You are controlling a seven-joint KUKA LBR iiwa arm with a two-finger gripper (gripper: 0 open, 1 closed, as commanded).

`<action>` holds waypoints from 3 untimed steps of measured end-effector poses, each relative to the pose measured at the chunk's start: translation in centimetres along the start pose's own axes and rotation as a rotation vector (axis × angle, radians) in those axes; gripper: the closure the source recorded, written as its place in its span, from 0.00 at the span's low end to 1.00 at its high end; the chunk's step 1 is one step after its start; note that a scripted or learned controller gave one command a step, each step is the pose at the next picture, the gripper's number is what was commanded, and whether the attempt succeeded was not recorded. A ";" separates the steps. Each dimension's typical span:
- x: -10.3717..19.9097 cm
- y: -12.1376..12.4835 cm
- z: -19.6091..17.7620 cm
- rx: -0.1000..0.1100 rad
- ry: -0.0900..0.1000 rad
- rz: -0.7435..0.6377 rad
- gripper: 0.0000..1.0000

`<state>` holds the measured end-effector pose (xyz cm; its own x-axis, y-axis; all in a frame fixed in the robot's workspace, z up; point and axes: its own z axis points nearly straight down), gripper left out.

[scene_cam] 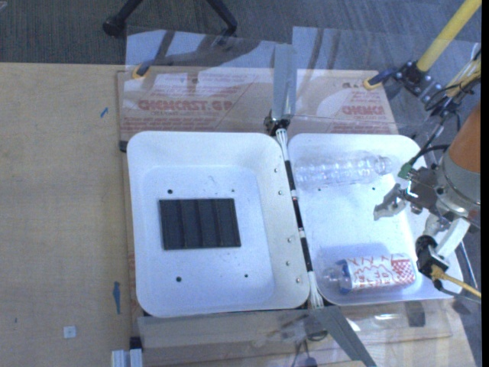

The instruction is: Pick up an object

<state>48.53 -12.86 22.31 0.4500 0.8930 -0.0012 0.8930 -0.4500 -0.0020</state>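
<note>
Overhead slanted view of a wooden bench [53, 205] bearing two shallow white bins side by side. The left bin [145, 159] holds a dark ribbed rectangular block [199, 222] lying flat near the centre of its floor, long side running left to right. The right bin [306, 228] holds two objects: a clear plastic bottle [341, 169] lying on its side along the far part of the bin, and a red-and-white patterned bottle [370, 273] lying on its side along the near wall, its transparent end pointing toward the divider between the bins. The arm [467, 153] enters from the right edge of the view, its orange band visible above the wrist, and the gripper [388, 203] hangs over the right-hand part of the right bin, directed leftward toward the bin's middle. Whether the gripper is parted or closed cannot be told from this view; nothing can be seen held in it. The gripper lies between the two bottles: the clear plastic bottle is near it on the far-left side, and the red-and-white patterned bottle is near it on the near side, neither visibly touching it. The dark ribbed rectangular block sits well apart from the gripper, across the divider. Transparent panels [199, 90] stand behind the bins, and yellow-tipped cabling [451, 29] crosses the upper right corner.
</note>
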 end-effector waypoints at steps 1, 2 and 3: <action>3.2 -0.6 13.5 -0.012 0.006 0.109 0.00; -0.4 -0.5 4.6 0.001 0.000 0.303 0.00; -5.0 2.4 4.5 -0.003 -0.001 -0.151 0.00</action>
<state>48.43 -18.37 17.80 0.3102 0.9507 -0.0019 0.9507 -0.3102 0.0010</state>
